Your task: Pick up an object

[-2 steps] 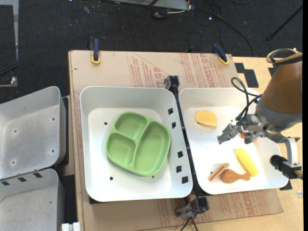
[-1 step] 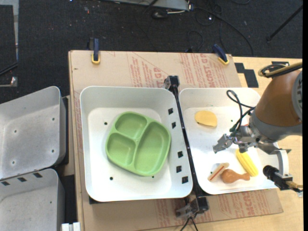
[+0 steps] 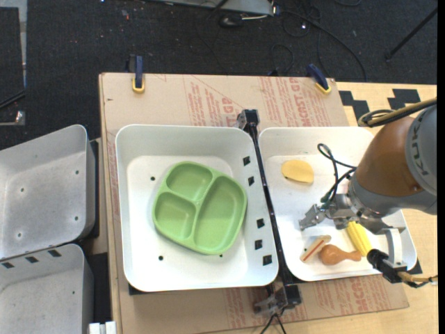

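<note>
The right bin [image 3: 295, 141] holds a yellow chip-shaped piece [image 3: 297, 171] near its back, a yellow corn cob [image 3: 358, 238], an orange-brown drumstick-shaped toy [image 3: 336, 255] and a thin orange stick [image 3: 314, 248] near its front. My gripper [image 3: 313, 218] hangs low over the middle of the right bin, left of the corn cob and just above the orange stick. Its metal fingers point left and nothing shows between them. The arm's orange wrist [image 3: 389, 169] covers the bin's right side.
A green three-compartment plate [image 3: 200, 207] lies in the left bin [image 3: 139, 152]. A black divider [image 3: 261, 186] runs between the bins. Black cable [image 3: 332, 162] loops off the wrist above the right bin. White trays [image 3: 42, 186] lie left of the bench.
</note>
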Robot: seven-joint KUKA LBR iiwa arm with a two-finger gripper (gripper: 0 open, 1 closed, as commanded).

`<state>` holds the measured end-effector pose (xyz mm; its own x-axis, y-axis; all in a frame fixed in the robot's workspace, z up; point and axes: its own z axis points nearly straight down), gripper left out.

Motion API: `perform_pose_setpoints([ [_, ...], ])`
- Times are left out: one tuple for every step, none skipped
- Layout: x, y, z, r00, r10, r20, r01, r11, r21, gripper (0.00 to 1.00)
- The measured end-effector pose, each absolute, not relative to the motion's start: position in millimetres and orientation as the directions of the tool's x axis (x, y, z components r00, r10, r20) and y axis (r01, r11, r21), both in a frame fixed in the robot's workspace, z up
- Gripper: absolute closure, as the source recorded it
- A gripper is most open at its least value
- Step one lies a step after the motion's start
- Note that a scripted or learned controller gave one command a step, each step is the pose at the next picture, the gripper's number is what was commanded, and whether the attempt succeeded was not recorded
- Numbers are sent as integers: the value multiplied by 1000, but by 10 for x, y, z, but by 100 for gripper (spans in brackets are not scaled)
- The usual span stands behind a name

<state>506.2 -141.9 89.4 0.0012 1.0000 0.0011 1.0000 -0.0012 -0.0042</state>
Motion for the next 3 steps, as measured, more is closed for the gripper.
perform_pose_setpoints([
  [5073,-1422,1020,3,1000,1,1000,-3,0,100],
  [5095,-1366,1458,-3,1000,-1,1000,3,4,100],
  [5130,-1394,2089,-3,1000,-2,1000,3,7,100],
])
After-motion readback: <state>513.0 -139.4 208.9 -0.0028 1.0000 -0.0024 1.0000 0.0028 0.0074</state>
